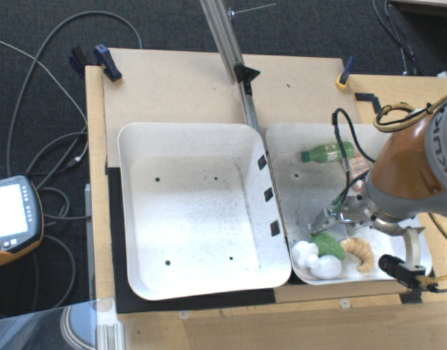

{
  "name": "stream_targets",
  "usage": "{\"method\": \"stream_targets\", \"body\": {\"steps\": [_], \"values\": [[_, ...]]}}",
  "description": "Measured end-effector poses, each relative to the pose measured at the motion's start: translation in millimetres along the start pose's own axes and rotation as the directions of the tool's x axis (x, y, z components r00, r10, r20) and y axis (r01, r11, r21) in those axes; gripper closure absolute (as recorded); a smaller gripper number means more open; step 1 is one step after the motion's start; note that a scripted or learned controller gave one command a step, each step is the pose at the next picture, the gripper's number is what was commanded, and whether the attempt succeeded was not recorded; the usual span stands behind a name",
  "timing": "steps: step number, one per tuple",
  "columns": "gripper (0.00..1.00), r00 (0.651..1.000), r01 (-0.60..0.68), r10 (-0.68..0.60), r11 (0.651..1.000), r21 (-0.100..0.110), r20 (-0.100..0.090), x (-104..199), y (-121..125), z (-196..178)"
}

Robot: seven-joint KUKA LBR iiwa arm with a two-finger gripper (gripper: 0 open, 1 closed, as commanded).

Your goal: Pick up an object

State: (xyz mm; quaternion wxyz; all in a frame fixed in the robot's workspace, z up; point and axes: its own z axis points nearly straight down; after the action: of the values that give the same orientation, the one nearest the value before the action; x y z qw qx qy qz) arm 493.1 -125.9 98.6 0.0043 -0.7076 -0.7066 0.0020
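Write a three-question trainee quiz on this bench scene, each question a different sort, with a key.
1. True or false: the green bottle lies in the left bin.
2. Which sits nearest the claw? A) bottle B) green toy C) blue clamp
3. Fill in: the white toy, green toy and tan toy cluster at the right bin's ____ edge.

Key
1. False; it lies in the right bin, toward the far end.
2. B
3. near (front)
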Motion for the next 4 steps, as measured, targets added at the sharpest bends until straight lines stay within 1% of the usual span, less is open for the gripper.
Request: {"method": "stream_targets", "body": {"steps": [1, 2, 3, 4], "values": [[0.0, 1.0, 0.001, -0.001, 1.0, -0.004, 0.0, 0.6, -0.3, 6.7], [1.0, 1.0, 0.002, -0.002, 1.0, -0.008, 0.001, 0.9, 0.5, -4.5], [1.0, 1.0, 0.004, -0.004, 1.0, -0.016, 0.005, -2.2, 11.6, -57.7], [1.0, 1.0, 0.004, -0.004, 1.0, -0.015, 0.004, 4.1, 4.6, -108.6]]}}
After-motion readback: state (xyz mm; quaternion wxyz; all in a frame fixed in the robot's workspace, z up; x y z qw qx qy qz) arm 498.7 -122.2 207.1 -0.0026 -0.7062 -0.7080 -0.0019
